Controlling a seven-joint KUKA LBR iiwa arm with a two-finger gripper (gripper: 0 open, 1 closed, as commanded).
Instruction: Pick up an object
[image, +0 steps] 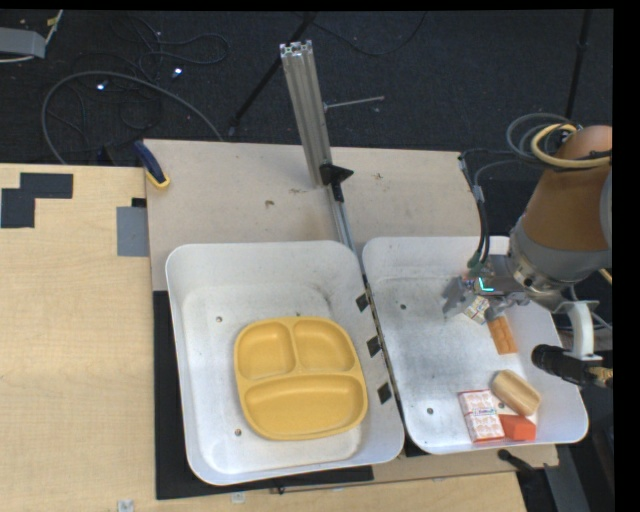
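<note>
Orange and slim, one stick-like item (503, 333) is lying in the right bin (430, 345), just beside my gripper (470, 300) — I can't tell my finger spacing. Closing off-centre risks nudging it away. I'm counting one bread roll (515, 391), one red-and-white packet (482, 414), one yellow tray (299, 377) — left bin (200, 300).

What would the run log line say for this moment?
arm: over right bin | gripper: low near orange stick | bread roll, red-white box: near corner | yellow tray: left bin
</note>
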